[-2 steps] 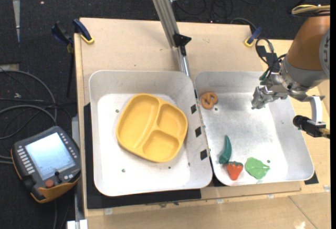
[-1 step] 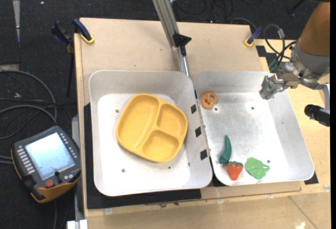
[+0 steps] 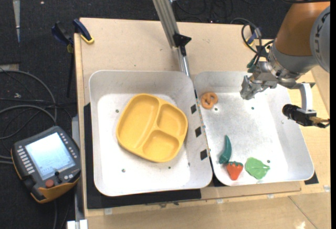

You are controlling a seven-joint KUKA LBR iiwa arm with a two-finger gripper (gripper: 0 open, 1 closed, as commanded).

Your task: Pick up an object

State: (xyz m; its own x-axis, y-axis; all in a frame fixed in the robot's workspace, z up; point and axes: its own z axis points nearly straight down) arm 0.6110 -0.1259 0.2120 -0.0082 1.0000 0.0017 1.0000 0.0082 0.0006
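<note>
Two white bins are sitting side by side on the tan surface (image 3: 131, 44). The left bin (image 3: 105, 117) is carrying a yellow divided plate (image 3: 152, 127) with three compartments, lying roughly in the middle, slightly tilted in orientation.

The right bin (image 3: 283, 144) is holding the small pickable objects. A small orange pretzel-shaped toy (image 3: 209, 100) is lying near the bin's upper left corner, close to the divider between the bins. A teal pepper-like piece (image 3: 226, 150) is lying lower down, toward the bin's front left. Just below it a red strawberry-like piece (image 3: 234, 170) is sitting, touching or nearly touching the teal one. Beside that, to the right, a green leaf-like piece (image 3: 256, 168) is lying near the front edge.

The arm (image 3: 302, 28) is reaching in from the right, orange band showing above the grey wrist. The gripper (image 3: 248, 90) is hanging over the upper part of the right bin, to the right of the pretzel toy and well apart from the three pieces at the front. Nothing is showing between its tips; open or closed cannot be told from this angle.

A teach pendant (image 3: 46, 162) is lying on the floor to the left of the surface. A metal pole (image 3: 163, 7) is slanting over the back of the surface.
</note>
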